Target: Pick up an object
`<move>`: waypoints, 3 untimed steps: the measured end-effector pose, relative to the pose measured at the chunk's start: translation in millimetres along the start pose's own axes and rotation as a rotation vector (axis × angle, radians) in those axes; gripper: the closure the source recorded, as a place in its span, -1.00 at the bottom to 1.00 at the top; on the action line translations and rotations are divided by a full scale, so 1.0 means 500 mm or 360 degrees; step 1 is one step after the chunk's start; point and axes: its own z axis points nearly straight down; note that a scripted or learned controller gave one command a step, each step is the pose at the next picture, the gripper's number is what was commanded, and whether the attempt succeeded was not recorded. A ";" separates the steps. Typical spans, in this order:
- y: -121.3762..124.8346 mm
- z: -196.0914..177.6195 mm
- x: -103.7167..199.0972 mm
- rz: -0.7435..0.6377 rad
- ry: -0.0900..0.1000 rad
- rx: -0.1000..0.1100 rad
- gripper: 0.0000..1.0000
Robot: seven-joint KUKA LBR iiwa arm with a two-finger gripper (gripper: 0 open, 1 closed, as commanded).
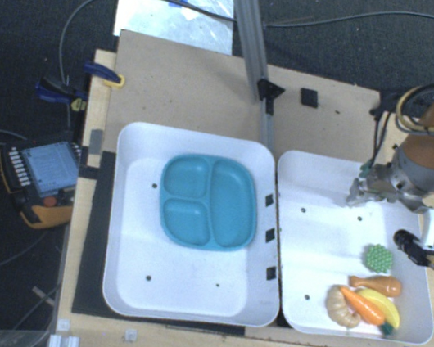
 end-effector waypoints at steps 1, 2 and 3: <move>0.008 -0.090 0.006 -0.0002 0.0002 0.0001 1.00; 0.018 -0.220 0.014 -0.0005 0.0001 -0.0002 1.00; 0.022 -0.304 0.014 -0.0005 0.0002 0.0001 1.00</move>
